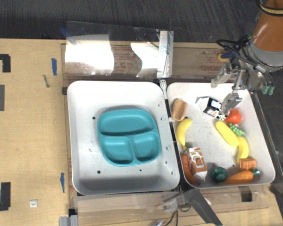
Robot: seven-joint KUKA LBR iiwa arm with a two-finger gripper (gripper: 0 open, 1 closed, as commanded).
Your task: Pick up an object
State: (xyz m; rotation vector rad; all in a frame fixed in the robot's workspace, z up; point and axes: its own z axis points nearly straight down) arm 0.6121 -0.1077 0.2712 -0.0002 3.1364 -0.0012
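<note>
Bench bins point(78, 126): teal tray point(128, 135) left, toys right

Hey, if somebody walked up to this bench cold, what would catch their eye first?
Probably the teal divided tray, alone in the left bin. Next, the bright clutter of toy food in the right bin: two bananas, a carrot and a red tomato. The end effector hangs just above that tomato.

The arm's gripper point(232, 100) hangs low over the right bin point(266, 140), just above a red tomato point(234, 116) and a yellow banana point(226, 133). A second banana point(182, 132) lies by the divider. A teal sectioned tray point(128, 136) sits in the left bin point(80, 126)
</note>
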